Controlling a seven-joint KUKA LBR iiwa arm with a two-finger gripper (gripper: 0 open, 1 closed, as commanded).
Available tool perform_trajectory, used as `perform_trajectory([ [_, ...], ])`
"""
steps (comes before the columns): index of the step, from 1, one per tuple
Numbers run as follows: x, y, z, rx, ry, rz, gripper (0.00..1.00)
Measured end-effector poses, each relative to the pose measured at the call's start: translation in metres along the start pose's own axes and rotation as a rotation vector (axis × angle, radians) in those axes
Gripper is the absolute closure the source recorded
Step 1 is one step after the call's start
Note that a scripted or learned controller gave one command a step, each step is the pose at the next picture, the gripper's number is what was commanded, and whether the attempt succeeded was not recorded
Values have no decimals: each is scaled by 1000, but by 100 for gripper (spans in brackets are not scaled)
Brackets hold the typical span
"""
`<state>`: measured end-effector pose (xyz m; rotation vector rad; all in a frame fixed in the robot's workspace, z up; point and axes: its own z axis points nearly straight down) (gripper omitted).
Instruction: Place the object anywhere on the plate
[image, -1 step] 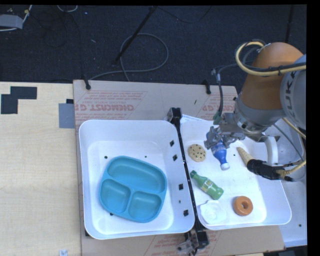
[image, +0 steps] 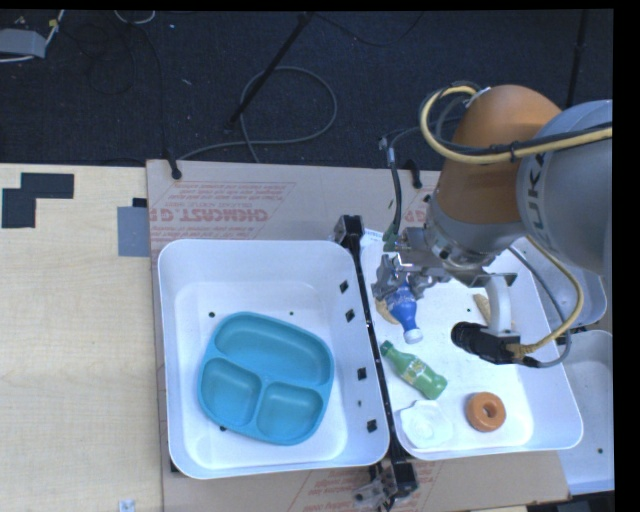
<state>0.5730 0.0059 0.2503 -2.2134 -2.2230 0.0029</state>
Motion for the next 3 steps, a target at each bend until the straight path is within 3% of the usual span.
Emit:
perform_trajectory([
  [1,50,12,20,1,-1,0,100],
  [2,104,9,27,1,-2,1,100],
  [3,103,9,26,1,-3,2,0],
])
